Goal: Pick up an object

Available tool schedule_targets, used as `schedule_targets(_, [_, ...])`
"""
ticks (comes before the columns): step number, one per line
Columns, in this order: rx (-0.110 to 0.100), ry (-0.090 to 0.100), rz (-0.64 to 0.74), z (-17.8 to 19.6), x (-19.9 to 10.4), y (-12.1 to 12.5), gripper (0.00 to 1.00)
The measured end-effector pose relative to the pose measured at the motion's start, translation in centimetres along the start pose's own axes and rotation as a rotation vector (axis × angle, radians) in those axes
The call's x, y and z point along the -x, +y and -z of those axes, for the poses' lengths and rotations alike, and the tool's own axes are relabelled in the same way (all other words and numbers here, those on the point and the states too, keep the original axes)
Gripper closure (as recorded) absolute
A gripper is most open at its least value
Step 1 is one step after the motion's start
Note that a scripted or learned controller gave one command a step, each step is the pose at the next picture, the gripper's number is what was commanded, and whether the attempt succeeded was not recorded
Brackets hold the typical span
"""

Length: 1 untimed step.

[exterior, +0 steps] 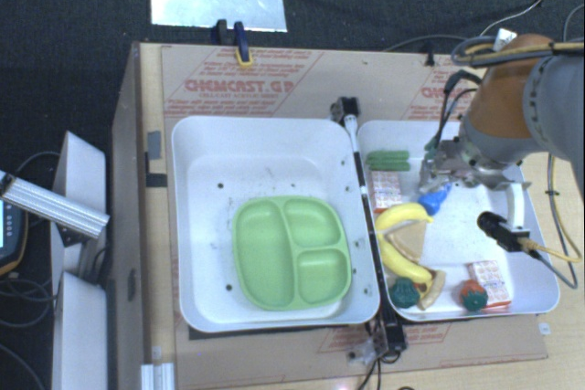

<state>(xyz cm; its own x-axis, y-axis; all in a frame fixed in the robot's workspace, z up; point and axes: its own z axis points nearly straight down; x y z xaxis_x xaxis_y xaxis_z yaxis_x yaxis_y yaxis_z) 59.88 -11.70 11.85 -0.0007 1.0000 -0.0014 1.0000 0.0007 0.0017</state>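
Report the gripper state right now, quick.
gripper: cannot be told; it is low in the right bin, over a blue object beside the banana, with no sure sign that it holds anything.
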Motion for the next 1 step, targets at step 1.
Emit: schedule_targets(1, [0.0, 0.001, 0.001, 0.0, -0.08, 0.02, 0.0])
